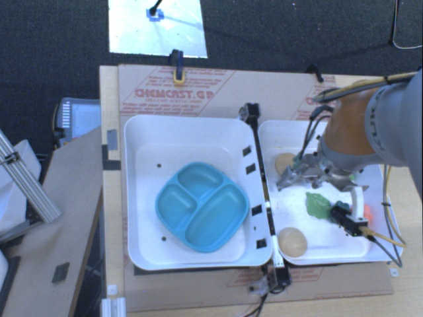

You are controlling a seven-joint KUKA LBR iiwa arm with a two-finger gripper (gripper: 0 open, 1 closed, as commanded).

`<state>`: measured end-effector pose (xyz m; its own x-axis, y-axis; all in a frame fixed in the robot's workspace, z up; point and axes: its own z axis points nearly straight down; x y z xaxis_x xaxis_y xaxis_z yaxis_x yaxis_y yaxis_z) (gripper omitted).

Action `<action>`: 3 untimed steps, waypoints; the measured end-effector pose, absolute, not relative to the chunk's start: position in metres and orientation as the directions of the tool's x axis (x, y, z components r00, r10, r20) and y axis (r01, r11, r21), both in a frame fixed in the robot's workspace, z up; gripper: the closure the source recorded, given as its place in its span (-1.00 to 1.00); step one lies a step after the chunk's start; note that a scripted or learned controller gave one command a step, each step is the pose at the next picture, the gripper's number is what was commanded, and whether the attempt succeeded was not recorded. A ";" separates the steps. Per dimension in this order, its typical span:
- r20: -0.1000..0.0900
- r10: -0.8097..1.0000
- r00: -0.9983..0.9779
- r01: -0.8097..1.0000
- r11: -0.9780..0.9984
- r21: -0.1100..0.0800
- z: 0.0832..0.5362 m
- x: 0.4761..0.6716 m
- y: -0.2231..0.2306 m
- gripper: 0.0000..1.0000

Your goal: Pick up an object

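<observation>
Metal two-finger gripper (291, 177) low in right white bin (310, 255), finger state unclear; may miss crumpled green object (318, 206), which lies beside it.

Blue divided plate (201, 205) in left bin (142, 144), clamp (178, 68)

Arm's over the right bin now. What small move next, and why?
Probably lower the gripper a little onto the tan object beside it. The arm hangs over the right bin, with the green piece and the round tan item lying farther off.
</observation>
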<state>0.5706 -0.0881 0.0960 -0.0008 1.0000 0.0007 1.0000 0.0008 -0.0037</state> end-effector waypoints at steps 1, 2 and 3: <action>0.000 1.000 0.000 1.000 0.000 0.003 0.110 0.573 -0.089 1.00; -0.001 1.000 0.001 1.000 -0.001 0.006 0.158 0.573 -0.098 1.00; -0.002 1.000 0.001 1.000 -0.001 0.007 0.212 0.574 -0.108 1.00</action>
